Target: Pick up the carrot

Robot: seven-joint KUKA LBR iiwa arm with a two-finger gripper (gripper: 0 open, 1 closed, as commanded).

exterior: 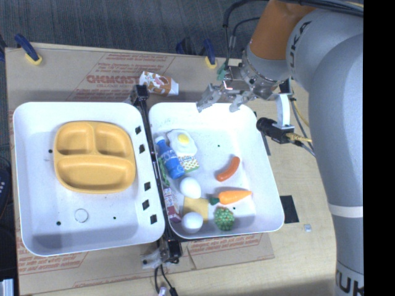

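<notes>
From the camera view I read this as the approach step: my gripper [223, 99] hangs over the far rim of the right bin [264, 159] with its fingers spread apart and nothing between them. The carrot [235, 196] lies well apart from it near the bin's near right corner, leafy end toward a yellow block [196, 204], a green broccoli piece [224, 218] just beside it and a sausage [227, 168] a little farther back. Next, I judge, I must carry the gripper toward the near edge, centre it over the orange body, turn the fingers across its length and descend without nudging the broccoli.
</notes>
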